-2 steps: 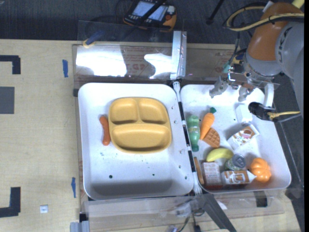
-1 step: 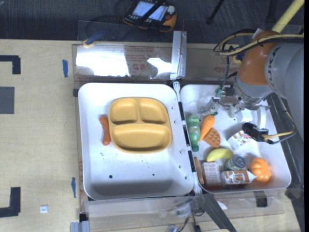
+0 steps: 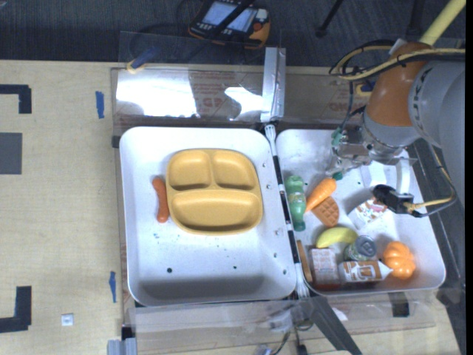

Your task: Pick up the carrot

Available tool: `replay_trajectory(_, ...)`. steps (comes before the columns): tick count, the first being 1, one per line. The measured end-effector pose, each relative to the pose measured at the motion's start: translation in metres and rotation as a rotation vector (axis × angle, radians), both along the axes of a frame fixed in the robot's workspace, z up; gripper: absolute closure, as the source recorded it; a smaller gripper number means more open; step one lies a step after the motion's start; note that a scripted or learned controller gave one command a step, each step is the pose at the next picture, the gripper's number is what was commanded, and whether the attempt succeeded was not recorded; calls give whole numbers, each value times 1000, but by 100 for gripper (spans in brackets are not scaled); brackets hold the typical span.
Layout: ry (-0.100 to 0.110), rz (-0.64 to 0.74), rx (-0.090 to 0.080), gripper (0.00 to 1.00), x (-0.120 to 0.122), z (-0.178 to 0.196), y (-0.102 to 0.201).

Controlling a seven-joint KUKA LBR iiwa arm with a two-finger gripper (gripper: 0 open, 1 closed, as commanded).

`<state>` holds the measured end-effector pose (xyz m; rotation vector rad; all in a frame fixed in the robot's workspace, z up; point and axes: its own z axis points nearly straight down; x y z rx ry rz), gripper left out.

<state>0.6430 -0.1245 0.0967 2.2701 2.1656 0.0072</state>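
**Hovering over the right bin**

Reaching in from the right, the grey arm [image 3: 432, 102] is hanging its gripper [image 3: 353, 154] above the right bin [image 3: 436, 261]; finger state cannot be told. A moulded yellow tray [image 3: 214, 191] is sitting in the left bin [image 3: 140, 250]. Just below the gripper, the tapered orange carrot [image 3: 321, 194] is lying tilted beside a green bottle [image 3: 296, 201].

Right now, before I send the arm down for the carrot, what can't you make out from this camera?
- Gripper: in the camera view, it is too small and blurred against the right bin to tell its state.
- Carrot: its lower end touches the waffle-like piece; whether they overlap is unclear.
- Can: label too small to read.
- Carton: lettering blurred.
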Motion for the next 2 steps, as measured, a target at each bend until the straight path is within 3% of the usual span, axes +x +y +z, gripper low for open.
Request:
replay_trajectory(1,5,-4,0,100,-38,88,46)
replay_trajectory(2,10,-36,1,100,-142,121,129)
